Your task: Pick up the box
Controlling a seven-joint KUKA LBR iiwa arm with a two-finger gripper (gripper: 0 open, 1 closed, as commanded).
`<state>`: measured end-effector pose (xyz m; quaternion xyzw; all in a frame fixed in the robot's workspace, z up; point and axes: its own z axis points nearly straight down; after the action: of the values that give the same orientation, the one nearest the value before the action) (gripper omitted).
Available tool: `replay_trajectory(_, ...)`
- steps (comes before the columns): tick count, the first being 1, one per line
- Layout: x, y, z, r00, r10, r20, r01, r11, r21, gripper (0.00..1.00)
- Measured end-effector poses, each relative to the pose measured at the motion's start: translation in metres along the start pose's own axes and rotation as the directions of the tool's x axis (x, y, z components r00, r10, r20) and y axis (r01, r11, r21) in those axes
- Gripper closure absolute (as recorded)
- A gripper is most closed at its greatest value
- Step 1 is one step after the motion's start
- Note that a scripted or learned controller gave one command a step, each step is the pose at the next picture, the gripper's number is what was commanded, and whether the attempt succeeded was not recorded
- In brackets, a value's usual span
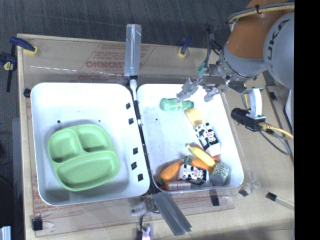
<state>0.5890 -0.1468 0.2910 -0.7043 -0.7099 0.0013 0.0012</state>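
Note:
A long box (pixel 203 130) with a yellow end and a black-and-white cow print lies aslant in the middle of the right bin (pixel 160 134). A smaller cow-print box (pixel 194 173) lies among the clutter at that bin's front. My gripper (pixel 198 92) hovers over the back of the right bin, above and behind the long box. Its fingers (pixel 186 90) are spread open with nothing between them. A green bottle (pixel 175 104) lies just below the left finger.
A banana (pixel 201 155), an orange carrot-like item (pixel 170 170), a small can (pixel 220 173) and a brown stick (pixel 176 185) crowd the right bin's front. The left bin (pixel 45 96) holds a green divided plate (pixel 83 156). A divider (pixel 138 134) separates the bins.

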Motion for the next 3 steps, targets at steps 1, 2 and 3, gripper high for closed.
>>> replay_trajectory(1, 0.045, 0.036, 0.111, 0.997, 0.083, 0.000, -0.083, 0.997, 0.003, 0.00)
replay_trajectory(2, 0.086, 0.028, 0.100, 0.854, 0.520, 0.000, -0.520, 0.854, 0.002, 0.00)
replay_trajectory(3, 0.013, 0.059, 0.163, 0.878, 0.478, -0.001, -0.478, 0.878, 0.002, 0.00)
